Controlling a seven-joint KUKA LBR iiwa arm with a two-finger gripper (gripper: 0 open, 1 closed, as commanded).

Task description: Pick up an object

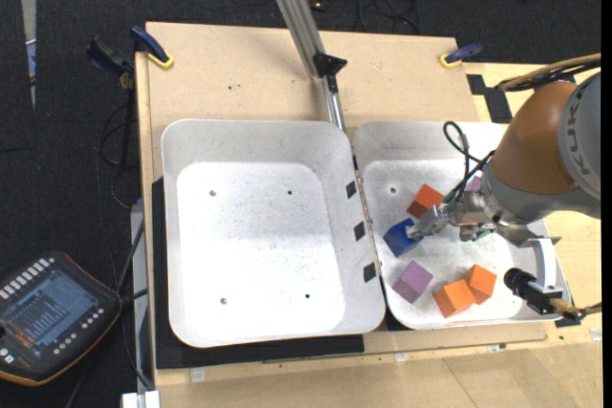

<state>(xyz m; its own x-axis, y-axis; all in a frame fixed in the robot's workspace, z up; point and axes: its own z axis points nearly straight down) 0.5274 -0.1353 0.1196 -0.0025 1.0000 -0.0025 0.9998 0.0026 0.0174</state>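
Note:
Several blocks lie in the right bin (382, 169). A blue block (398, 237) lies near the bin's left side, with an orange block (426, 201) just behind it. A purple block (414, 281) sits toward the front, and two orange blocks (452, 299) (482, 282) lie beside each other at the front right. My gripper (424, 225) reaches in from the right, low over the bin, and its tip is right against the blue block's right edge, below the rear orange block. The arm's wrist (478, 217) hides part of the bin floor behind it.
The left bin (253, 225) stands beside the right one, with their rims meeting in the middle. A slanted metal pole (296, 5) runs down to the bins' rear junction. Clamps (153, 48) (459, 55) sit at the bench's back corners. A teach pendant (48, 315) lies on the floor at left.

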